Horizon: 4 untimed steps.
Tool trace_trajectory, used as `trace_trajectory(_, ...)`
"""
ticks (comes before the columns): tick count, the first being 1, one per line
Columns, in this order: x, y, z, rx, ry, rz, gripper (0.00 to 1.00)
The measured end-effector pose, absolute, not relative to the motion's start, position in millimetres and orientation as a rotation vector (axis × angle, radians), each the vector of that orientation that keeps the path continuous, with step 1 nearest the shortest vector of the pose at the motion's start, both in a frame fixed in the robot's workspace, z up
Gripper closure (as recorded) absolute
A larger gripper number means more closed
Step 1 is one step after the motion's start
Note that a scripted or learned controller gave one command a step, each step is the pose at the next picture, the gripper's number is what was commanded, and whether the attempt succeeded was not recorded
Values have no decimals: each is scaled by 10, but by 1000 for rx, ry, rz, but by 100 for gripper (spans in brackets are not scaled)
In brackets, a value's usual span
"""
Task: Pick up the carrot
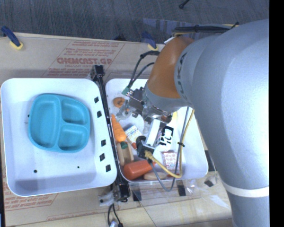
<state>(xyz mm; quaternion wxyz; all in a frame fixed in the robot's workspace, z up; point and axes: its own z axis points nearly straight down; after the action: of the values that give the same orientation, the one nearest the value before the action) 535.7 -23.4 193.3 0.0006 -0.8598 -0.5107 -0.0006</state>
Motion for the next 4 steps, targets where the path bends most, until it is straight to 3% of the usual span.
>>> trace_trajectory(1, 5069, -927, 1079, -2751, -1510, 10, 0)
trace_trajectory(2, 5533, -1222, 1494, -2794, -1435, 0, 0)
trace_trajectory(3, 5890, -880, 969, -2808, -1393, 10, 0)
trace_trajectory(4, 5896, -879, 1082, -2803, -1402, 10, 100)
